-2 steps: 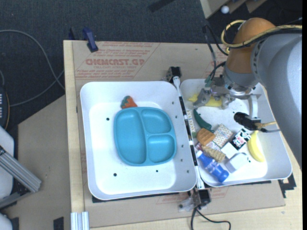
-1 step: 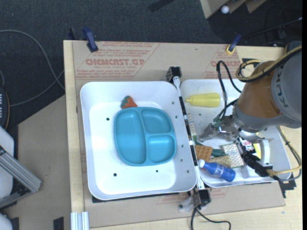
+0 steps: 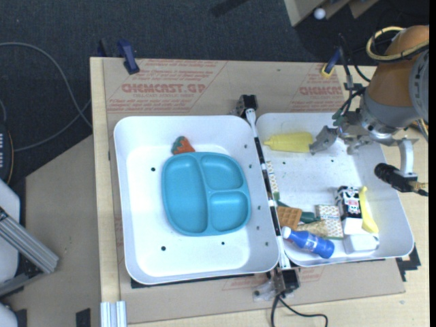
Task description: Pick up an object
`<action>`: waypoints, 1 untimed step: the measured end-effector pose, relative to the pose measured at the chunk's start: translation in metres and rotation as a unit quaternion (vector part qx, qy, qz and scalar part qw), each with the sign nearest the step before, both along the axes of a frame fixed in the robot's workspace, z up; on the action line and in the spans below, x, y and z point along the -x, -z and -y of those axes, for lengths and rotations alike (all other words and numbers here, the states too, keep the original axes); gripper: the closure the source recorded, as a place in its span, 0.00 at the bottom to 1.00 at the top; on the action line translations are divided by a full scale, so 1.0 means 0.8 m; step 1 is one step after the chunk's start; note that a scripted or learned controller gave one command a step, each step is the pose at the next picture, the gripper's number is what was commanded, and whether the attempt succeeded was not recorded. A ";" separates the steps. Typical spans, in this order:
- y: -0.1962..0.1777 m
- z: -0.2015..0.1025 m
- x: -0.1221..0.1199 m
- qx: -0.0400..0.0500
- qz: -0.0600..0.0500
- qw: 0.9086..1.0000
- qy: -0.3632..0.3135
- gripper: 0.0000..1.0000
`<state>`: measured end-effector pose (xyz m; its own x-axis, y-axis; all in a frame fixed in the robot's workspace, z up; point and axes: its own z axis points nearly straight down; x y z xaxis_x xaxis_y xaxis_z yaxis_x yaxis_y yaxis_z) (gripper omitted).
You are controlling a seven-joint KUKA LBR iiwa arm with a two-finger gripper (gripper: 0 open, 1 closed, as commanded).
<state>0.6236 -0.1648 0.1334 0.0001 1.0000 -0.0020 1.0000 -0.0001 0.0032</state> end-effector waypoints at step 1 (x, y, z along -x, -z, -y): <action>0.062 0.059 0.075 -0.001 -0.003 1.000 0.000 0.00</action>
<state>0.5635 -0.2120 0.0840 -0.0002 1.0000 0.0009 1.0000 0.0002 -0.0021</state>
